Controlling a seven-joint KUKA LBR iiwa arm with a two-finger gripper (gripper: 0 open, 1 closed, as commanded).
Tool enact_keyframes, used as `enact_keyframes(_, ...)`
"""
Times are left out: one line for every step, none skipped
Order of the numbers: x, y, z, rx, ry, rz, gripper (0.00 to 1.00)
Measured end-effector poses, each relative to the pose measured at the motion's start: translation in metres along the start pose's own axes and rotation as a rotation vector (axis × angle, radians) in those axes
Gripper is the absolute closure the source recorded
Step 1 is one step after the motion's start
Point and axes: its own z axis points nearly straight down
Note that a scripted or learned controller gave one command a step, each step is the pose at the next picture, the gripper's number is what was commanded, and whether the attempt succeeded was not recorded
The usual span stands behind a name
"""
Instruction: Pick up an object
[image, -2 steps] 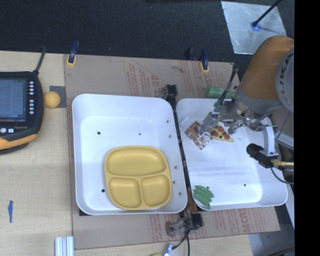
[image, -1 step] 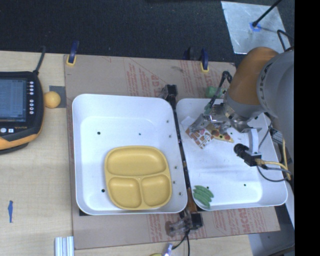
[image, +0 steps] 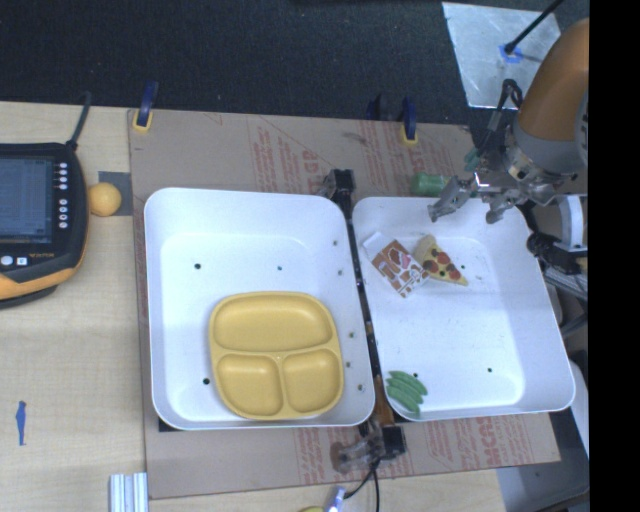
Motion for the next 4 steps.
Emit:
enact_keyframes(0.022, -0.057, 0.09, -0.008, -0.001, -0.001, 0.0)
enact_keyframes(-0.013, -0.008, 0.096, -0.012, 0.004, -0.004, 0.0)
enact_keyframes(-0.065, 0.001, 0.042, 0.0, 0.0, 0.0, 0.0)
enact_keyframes(-0.065, 0.001, 0.095, 0.001, 0.0, -0.002, 0.0)
